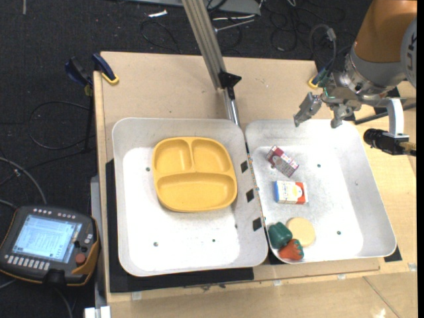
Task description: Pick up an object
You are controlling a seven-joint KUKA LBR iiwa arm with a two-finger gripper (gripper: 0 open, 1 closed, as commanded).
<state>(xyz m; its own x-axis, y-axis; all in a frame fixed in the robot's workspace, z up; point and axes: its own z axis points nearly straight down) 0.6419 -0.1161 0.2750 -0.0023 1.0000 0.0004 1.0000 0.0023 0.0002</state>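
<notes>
In the right bin (344,177) lie a small maroon-and-white box (283,160), a white carton with blue and orange print (290,192), a pale round disc (301,230), a green pepper-like piece (279,233) and a red piece (291,249). My gripper (320,111) hangs open above the bin's far edge, up and right of the maroon box, with nothing between its two spread fingers (304,110).
The left bin (132,177) holds a yellow divided plate (195,173). A slanted metal pole (207,32) ends at the bins' far junction. A teach pendant (46,244) lies on the floor at left. Cables hang near the arm's wrist.
</notes>
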